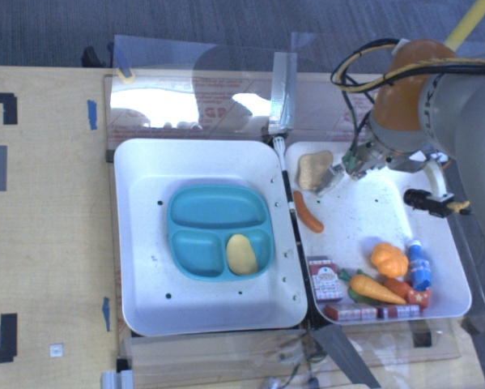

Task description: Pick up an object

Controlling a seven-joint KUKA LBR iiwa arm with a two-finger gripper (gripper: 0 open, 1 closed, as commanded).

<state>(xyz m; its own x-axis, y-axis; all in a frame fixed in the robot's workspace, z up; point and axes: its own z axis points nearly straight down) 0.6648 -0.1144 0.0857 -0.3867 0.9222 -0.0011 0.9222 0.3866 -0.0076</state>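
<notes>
In the camera view, two shallow white bins are seen side by side on the bench. In the left bin (137, 241) a blue divided tray (195, 217) is laid, and a yellow potato-shaped object (241, 254) is seated in the tray's lower right compartment.

The right bin (461, 290) is entered by the grey arm (461, 112) from the upper right, its orange band (408, 87) being visible above the wrist. The gripper (333, 177) is lowered to the bin's upper left corner, where its tip is seen touching, or just beside, a tan bread-like piece (312, 168) (contact cannot be settled at this slant). Whether the fingers are spread or closed cannot be told, and nothing can be confirmed as held between them.

Just below the tan piece, an orange-red sausage (308, 212) is laid diagonally against the bin's left wall. Toward the lower right, a cluster is gathered: a small orange fruit (389, 259), a blue bottle (419, 267) just beside it on the right, a carrot (373, 288) lying below the fruit, and a red item (404, 292) partly covered by the carrot. A red-and-white carton (325, 278) is placed near the lower left of the bin, just beside the carrot's thick end.
</notes>
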